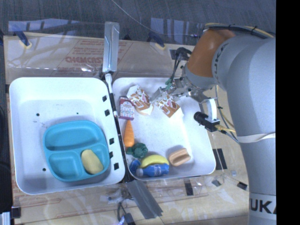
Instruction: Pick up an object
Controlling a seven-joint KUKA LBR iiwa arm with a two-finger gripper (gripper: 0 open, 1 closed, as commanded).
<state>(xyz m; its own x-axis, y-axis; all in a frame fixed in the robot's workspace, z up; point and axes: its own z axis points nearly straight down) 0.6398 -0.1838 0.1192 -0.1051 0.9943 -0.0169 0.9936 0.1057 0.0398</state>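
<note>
My gripper (pixel 166 92) hangs low at the back of the right bin (pixel 199 144), below the arm's orange band. It is right above the far end of a small brown-and-white carton (pixel 169 108). A second similar carton (pixel 140 100) lies just to its left. Whether the gripper touches or holds either carton is not visible from this angle.
The right bin also holds a red packet (pixel 126 109), a carrot (pixel 129 134), a green piece (pixel 138 149), a banana (pixel 154 161) on a blue bottle (pixel 151 169), and a hot dog bun (pixel 179 156). The left bin (pixel 28 102) holds a blue divided tray (pixel 70 139) with a yellow lump (pixel 92 161).
</note>
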